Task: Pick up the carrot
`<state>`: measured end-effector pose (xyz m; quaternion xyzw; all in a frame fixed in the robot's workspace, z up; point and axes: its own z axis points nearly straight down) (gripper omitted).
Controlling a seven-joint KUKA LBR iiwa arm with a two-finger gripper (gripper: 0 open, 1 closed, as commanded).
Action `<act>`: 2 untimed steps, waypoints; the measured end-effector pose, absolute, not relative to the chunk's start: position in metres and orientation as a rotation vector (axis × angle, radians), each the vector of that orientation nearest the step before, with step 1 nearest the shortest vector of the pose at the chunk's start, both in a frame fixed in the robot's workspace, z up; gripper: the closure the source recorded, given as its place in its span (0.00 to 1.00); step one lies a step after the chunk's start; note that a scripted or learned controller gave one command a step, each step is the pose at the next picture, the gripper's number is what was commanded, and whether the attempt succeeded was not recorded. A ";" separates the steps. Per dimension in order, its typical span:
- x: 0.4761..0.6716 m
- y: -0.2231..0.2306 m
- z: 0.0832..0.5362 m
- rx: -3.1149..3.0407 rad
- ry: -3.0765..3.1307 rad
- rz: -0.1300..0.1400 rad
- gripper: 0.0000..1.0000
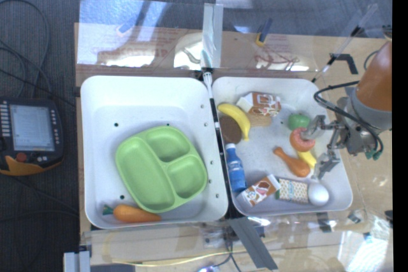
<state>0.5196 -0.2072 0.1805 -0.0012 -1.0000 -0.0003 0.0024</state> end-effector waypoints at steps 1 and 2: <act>0.525 -0.201 0.106 -0.167 -3.154 0.009 0.00; 0.519 -0.117 0.099 -0.192 -3.170 0.013 0.00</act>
